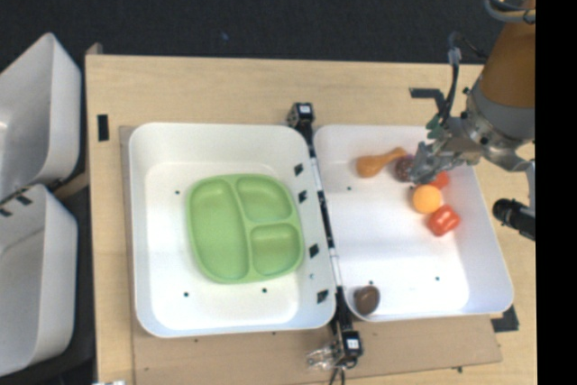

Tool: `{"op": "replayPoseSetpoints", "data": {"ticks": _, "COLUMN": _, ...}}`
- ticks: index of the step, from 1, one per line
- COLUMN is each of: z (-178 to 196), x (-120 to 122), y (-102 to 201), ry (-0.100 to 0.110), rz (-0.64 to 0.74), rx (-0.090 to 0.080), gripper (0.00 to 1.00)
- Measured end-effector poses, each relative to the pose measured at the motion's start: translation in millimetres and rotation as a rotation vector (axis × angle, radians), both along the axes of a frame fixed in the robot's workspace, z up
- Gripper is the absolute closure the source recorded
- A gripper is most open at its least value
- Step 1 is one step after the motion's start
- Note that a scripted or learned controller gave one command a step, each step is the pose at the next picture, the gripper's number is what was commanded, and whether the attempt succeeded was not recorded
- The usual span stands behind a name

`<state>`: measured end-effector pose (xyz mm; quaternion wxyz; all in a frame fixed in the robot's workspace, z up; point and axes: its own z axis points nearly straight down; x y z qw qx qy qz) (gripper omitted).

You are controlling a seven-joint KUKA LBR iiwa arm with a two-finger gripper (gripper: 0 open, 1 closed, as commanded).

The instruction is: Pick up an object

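Nearest, a small brown round piece [366, 298] sits at the right bin's [397, 284] front-left corner. From the right, the arm reaches down to the gripper [426, 161] near the bin's back edge, above an orange ball [427, 198] and red block [443, 220]; its grip cannot be told. A tan, club-shaped piece [378, 162] lies lengthwise left to right. Left bin [162, 302]: a smooth green divided plate [244, 226].

Grey arm [500, 117]; orange band; yellow cable on top

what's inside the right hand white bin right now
The right bin holds a tan drumstick-shaped piece, orange ball, red block and brown item. The gripper partly covers another.
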<state>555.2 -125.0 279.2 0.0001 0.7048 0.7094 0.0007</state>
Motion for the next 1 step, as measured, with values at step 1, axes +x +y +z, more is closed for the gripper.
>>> {"op": "replayPoseSetpoints", "data": {"ticks": 1, "z": -2.3, "x": 7.0, "y": 59.1, "ry": 0.001, "rz": -0.002, "rx": -0.001, "gripper": 1.00}}
